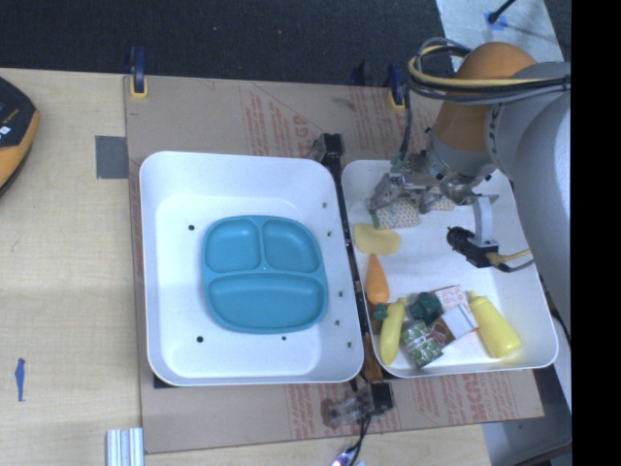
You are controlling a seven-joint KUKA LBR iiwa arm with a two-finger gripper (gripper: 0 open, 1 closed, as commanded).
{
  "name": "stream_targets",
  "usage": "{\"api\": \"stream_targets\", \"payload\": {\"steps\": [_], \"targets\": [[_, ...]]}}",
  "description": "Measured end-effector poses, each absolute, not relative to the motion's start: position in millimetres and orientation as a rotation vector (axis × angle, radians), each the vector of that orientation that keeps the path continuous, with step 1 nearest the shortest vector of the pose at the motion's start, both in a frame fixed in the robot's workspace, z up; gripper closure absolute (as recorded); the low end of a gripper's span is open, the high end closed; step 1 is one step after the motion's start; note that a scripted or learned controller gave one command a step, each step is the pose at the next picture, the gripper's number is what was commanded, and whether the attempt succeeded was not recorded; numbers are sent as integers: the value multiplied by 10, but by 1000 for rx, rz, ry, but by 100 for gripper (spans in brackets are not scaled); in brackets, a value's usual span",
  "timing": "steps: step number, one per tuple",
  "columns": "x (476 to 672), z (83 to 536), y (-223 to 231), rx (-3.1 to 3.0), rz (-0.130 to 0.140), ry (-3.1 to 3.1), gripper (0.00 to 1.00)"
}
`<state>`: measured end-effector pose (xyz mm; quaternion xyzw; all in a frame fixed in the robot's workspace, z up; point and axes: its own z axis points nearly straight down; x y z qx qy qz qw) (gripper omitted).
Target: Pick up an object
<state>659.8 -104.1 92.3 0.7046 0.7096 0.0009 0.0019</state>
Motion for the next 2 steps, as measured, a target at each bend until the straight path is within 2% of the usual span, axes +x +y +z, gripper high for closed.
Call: {"api": "stream_targets", "payload": {"steps": [1,2], "targets": [[6566,1029,-1047,2215,-5,2232,100],[6199,929,-1159,2219,-3,2225,100]]}}
